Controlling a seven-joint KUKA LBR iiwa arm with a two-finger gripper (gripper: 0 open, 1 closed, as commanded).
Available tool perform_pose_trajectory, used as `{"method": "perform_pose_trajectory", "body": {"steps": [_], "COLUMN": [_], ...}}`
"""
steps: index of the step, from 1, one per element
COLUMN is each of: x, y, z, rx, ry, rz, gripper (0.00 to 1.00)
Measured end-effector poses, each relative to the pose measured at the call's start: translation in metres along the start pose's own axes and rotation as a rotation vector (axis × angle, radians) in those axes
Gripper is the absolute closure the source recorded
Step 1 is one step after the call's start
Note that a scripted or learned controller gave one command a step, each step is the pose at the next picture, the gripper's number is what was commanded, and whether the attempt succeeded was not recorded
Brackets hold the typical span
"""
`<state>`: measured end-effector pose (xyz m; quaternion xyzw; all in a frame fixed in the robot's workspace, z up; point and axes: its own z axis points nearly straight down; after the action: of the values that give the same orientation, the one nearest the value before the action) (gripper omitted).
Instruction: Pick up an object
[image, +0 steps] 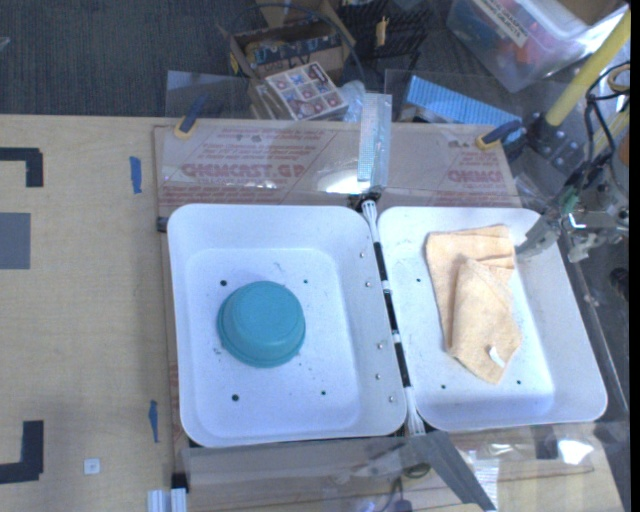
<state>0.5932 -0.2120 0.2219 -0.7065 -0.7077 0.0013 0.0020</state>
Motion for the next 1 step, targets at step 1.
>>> {"method": "perform_pose_trajectory", "body": {"steps": [1], "x": [0.0073], "y": [0.069], "z": [0.0461], "rx": [-0.004], "ry": [-0.003], "rz": [-0.038], "gripper": [0.0]}}
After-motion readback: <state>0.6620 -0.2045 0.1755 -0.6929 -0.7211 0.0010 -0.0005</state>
